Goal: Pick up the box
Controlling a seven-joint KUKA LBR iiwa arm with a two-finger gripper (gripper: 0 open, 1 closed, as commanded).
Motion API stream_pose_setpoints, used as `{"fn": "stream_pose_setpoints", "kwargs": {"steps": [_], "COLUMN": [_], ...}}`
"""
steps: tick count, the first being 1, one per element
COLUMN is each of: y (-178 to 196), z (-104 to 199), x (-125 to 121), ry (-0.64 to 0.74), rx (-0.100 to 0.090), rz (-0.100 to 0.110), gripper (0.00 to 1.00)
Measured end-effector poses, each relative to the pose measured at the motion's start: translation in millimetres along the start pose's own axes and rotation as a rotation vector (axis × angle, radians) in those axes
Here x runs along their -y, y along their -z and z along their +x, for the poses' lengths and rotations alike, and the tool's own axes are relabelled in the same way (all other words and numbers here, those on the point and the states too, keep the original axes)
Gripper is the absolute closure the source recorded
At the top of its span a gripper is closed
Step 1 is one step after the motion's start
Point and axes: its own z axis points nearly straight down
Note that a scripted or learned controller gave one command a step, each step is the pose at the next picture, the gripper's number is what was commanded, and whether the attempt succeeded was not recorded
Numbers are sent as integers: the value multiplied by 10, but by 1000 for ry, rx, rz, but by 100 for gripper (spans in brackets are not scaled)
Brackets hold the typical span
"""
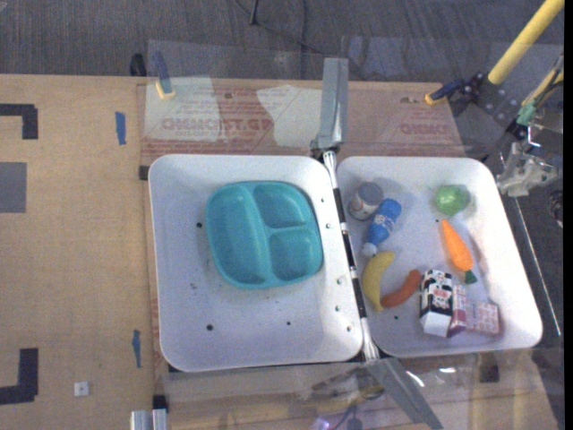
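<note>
box [437, 301] lies low in the right bin

camera view: the box, white with black patches, sits in the lower right part of the right bin [515, 267], near that bin's bottom rim. a small pink pack [485, 317] lies just to its right, touching or nearly touching it. a red sausage-shaped piece [402, 288] lies just left of the box, and its far end meets a yellow banana [377, 278] close to the divide between the bins. an orange carrot [457, 247] lies slanted just above the box. higher in the same bin are a green round item [452, 199], a blue bottle [382, 223] lying tilted, and a grey can [365, 200] just beside the bottle's upper end.

the left bin [179, 267] holds a teal divided plate [264, 234] in its upper middle part.

both bins rest on the desk [72, 240], brown with dark tape marks along the left of the frame. a pale mechanism [522, 170] stands at the right edge of the frame, just outside the right bin's upper right corner and well apart from the box; it is too blurred to read, so i cannot tell whether the jaws are released or clenched. a yellow rod [530, 32] slants across the upper right corner.
</note>
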Motion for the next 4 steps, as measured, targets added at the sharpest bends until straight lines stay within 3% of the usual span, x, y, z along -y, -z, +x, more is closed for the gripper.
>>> {"fn": "stream_pose_setpoints", "kwargs": {"steps": [2,3,4], "y": [207,278,637], "z": [-33,540,-16], "x": [-21,-263,-73], "ry": [-6,189,158], "rx": [1,0,1], "rz": [-6,0,0], "gripper": [100,100,100]}}
